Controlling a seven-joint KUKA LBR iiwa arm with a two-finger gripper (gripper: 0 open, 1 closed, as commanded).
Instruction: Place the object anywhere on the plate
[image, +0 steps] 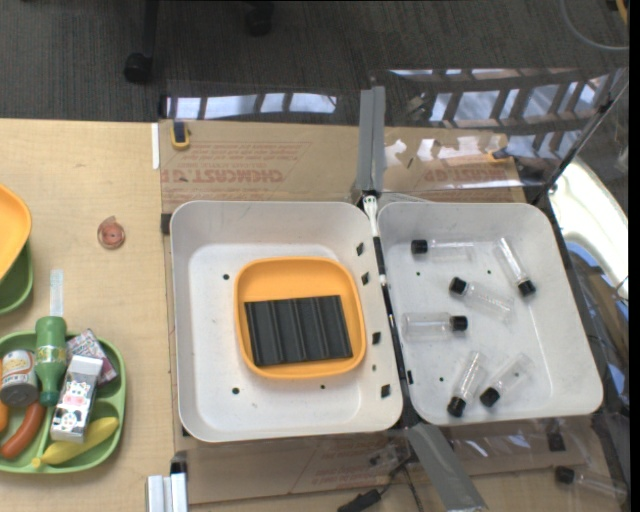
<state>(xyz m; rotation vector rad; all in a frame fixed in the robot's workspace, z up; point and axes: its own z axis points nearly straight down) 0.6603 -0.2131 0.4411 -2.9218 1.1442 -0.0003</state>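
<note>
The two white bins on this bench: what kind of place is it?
Probably a robotics lab test bench: two white bins side by side, clear vials with black caps in the right one, toy food nearby.

Dark grey carpet floor (300, 40) at top, w/ black chair base (150, 60); light wood bench (80, 180) at left; brown cardboard sheet (260, 165) lies under the bins.
</note>
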